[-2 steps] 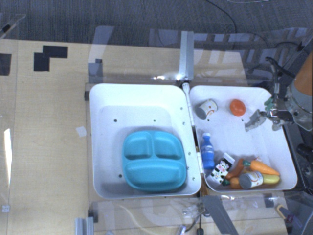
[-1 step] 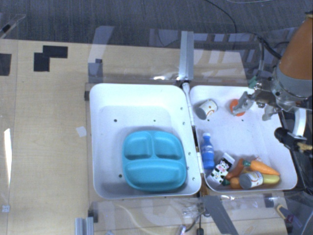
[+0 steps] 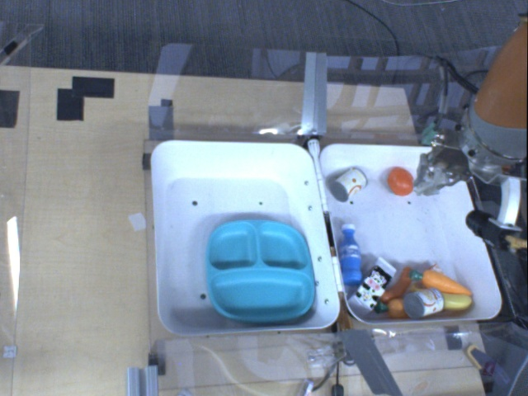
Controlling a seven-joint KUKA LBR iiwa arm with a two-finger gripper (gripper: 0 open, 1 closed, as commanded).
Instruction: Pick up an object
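From my feed I see the arm (image 3: 502,97) coming in at the right edge of the frame, its tool (image 3: 431,177) hanging over the upper right part of the right bin (image 3: 487,254). The fingers look slightly apart with nothing between them, though the view is too blurred there for me to be sure, so I cannot tell whether the tool is released or clenched. Just left of it lies an orange ball (image 3: 400,181), near but apparently not touching. Further left, in the upper left corner of that bin, sits a white cup (image 3: 348,182) on its side. A blue bottle (image 3: 351,256) lies along the bin's left wall, and a heap at the lower edge holds a black-and-white toy (image 3: 374,285), a carrot (image 3: 444,282) and a grey can (image 3: 424,304), all pressed close together. The left bin (image 3: 190,180) carries a blue tray (image 3: 260,269) with compartments in its lower half. Both bins rest on the worktop (image 3: 74,238).
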